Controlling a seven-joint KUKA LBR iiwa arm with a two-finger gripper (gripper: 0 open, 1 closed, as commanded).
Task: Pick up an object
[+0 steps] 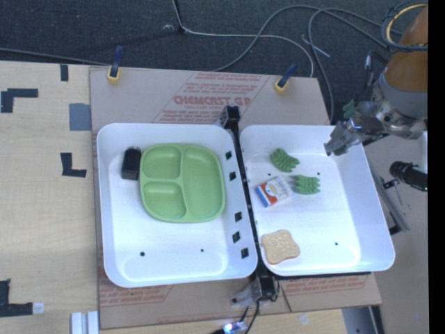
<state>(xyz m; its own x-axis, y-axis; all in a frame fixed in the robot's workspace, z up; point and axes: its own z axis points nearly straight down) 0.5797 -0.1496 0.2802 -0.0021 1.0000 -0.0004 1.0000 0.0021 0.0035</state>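
The arm [403, 68] is reaching in from the right, w/ its gripper [341, 143] hanging over the upper right corner of the right bin [361, 214]. Can't tell how the jaws are standing: the tip is small and dark from this angle, and nothing is showing between them.

The right bin is holding four things. A green leafy toy [284, 160] is lying near the top, a 2nd green leafy piece [306, 184] is sitting just below and to its right, and a small white packet w/ red and blue print [273, 191] is lying just beside that 2nd piece, on its left. A tan slice of toast [279, 246] is lying near the bottom left corner, well apart from the rest.

The left bin [118, 256] is carrying a green divided plate [182, 183] w/ three sections, and a small black block [131, 163] is sitting at the plate's left edge.

Both bins are resting side by side on a cardboard sheet [201, 96] on the tabletop [35, 207]; two yellow clamps [114, 72] are pinning the sheet's top edge.
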